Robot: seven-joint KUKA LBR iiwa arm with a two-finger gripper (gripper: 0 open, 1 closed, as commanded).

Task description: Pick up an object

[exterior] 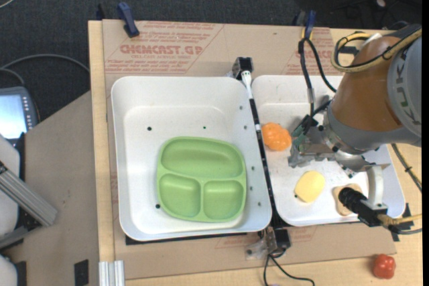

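In the right bin [281, 94], an orange, rounded object [275, 136] lies close to the left wall. A pale yellow, lemon-like object [309, 186] rests nearer the front. My gripper [301, 147] hangs over the right bin between these two, just right of the orange object and above the yellow one. Nothing shows between its tips. The grey and orange arm covers the right part of that bin. A tan object [342, 206] peeks out near the bin's front right, mostly hidden.
The left bin [134, 117] holds a green divided plate [200, 177] toward its front. A small red object [383, 266] sits on the bench outside the bins at the front right. Cables run along the wall between the bins.
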